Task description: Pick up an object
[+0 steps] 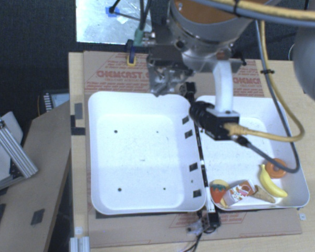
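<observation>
Several small objects lie in the near corner of the right bin [299, 193]: a yellow banana [273, 181], an orange round piece [277, 167] just behind it, a red-orange fruit [219, 190], a white and red packet [237, 193] and a brown cone-shaped piece [263, 194]. My gripper [166, 83] hangs high over the far rim of the left bin [102, 156], near the divide between the two bins and far from the objects. I see nothing held at it.
A black box with a yellow cable [216, 122] hangs from the arm over the far left of the right bin. Printed cardboard [115, 70] lies under both bins. An aluminium rail [10, 146] leans at the left.
</observation>
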{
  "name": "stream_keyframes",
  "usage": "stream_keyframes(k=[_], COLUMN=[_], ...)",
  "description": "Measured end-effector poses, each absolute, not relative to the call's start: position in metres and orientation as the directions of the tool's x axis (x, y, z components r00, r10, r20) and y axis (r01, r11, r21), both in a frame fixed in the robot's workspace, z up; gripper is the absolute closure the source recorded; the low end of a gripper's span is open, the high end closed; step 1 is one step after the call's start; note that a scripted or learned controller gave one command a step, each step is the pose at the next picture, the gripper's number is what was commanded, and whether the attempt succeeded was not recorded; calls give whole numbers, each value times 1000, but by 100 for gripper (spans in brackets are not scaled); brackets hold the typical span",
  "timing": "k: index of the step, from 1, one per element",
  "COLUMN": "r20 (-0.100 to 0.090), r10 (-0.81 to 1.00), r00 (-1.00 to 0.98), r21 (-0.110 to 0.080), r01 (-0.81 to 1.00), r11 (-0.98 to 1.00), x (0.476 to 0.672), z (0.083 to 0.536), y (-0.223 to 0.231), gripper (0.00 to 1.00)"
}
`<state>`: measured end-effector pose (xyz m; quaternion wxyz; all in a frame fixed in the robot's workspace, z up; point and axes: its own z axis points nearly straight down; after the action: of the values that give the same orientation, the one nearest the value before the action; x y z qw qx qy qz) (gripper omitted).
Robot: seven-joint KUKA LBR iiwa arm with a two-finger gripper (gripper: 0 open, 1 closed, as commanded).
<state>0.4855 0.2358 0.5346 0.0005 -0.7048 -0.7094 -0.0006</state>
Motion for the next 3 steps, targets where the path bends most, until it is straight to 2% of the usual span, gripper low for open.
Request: stream_keyframes(k=[1,2,3], r20=[-1,0,1], r10=[1000,1000,1000], r00=[2,-5,-3], r21=[-1,-1,2], r01=[1000,1000,1000], r11=[-2,5,3], x=[486,486,487], z=[498,459,461], y=[189,217,216], gripper=[100,100,0])
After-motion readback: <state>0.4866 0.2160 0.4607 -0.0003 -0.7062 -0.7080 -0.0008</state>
